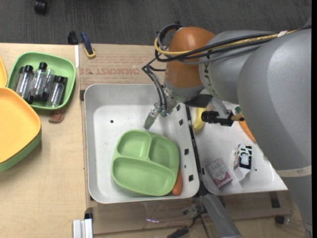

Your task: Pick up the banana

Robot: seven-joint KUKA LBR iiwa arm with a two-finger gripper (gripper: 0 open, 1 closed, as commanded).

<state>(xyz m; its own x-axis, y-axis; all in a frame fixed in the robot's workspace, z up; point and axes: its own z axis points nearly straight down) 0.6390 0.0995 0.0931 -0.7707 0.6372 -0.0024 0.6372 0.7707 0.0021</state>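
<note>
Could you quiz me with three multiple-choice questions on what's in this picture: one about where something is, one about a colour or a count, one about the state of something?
1. Where does the green divided plate lie?
A. in the left white bin
B. in the right white bin
C. on the stack of orange plates

2. How many compartments does that plate have?
A. two
B. three
C. five

3. What is the gripper carrying?
A. the banana
B. a bottle
C. nothing visible

Answers:
1 A, it fills the left bin's lower half.
2 B, two small above one long.
3 C, the banana lies in the right bin, under the arm.
</note>
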